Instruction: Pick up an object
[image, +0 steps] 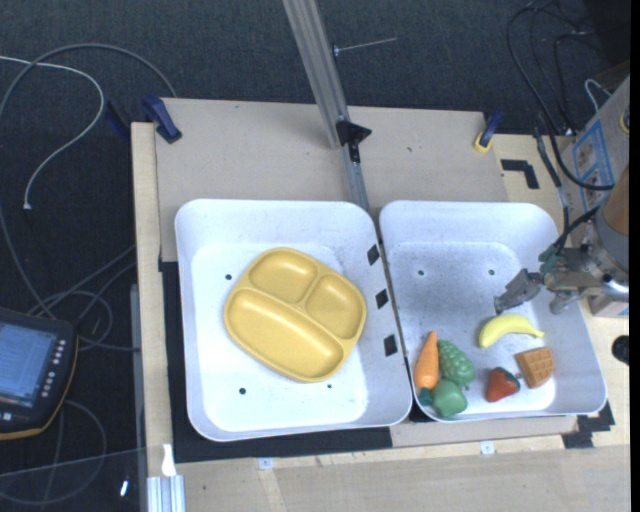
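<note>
The right bin (455, 228) holds several toy foods along its near edge: a yellow banana (508, 329), an orange carrot (428, 360), a green broccoli (456, 362), a green pepper (449, 399), a red strawberry (502, 384) and an orange waffle piece (534, 366). My gripper (538, 295) reaches in from the right and sits just beyond the banana, towards the bin's right wall. It is open, with nothing between its fingers, and it touches none of the toys.
A yellow divided plate (295, 313) lies in the left bin (205, 235). A metal post (330, 90) rises behind the bins' shared wall. Blue clamps (160, 118) sit at the bench's back corners, and cables hang at the right.
</note>
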